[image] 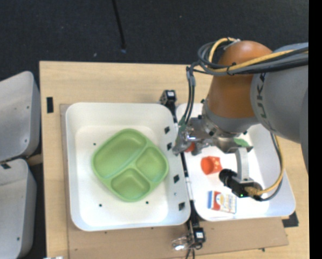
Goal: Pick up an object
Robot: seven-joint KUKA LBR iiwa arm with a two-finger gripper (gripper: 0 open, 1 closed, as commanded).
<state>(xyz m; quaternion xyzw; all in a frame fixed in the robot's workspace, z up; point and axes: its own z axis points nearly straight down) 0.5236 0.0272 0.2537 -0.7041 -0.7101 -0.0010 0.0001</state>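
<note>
my arm (258,85) reaches in from the right of the frame and hangs over the right bin (279,198); "ku" shows in grey letters on its side. my claw (196,140) sits at that bin's left edge, and i cannot tell its state. below it lie an orange object (210,165) and, lower, a small white card (221,202) with blue and red print too small to read. a green divided plate (130,164) fills the left bin (80,198).
</note>
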